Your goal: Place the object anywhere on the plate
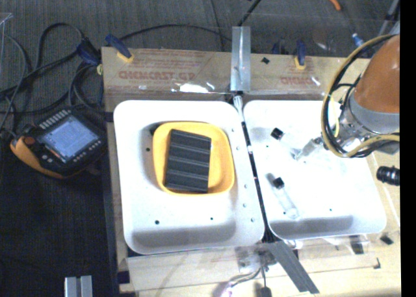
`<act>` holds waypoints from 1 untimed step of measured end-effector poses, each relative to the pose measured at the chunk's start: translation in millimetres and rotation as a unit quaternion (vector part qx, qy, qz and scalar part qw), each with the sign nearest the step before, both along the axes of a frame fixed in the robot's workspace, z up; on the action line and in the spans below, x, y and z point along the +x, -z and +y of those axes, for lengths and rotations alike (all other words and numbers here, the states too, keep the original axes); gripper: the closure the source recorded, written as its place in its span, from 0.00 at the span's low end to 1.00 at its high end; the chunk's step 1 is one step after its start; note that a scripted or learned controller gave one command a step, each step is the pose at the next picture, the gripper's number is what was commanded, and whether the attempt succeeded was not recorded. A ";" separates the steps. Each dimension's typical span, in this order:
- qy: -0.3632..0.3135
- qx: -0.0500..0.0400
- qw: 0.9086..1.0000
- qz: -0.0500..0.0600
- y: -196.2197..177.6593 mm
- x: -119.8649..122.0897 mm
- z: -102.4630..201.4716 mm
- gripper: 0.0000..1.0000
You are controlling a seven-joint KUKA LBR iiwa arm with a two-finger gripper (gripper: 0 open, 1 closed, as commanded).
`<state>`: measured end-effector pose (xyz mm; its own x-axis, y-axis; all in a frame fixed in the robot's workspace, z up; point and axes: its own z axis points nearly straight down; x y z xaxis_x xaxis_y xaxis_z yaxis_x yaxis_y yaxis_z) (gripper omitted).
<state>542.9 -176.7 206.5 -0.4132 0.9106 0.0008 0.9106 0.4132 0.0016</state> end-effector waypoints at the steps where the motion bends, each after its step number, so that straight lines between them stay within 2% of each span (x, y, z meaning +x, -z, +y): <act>1: 0.000 0.000 1.000 0.000 0.0 0.1 0.1 0.00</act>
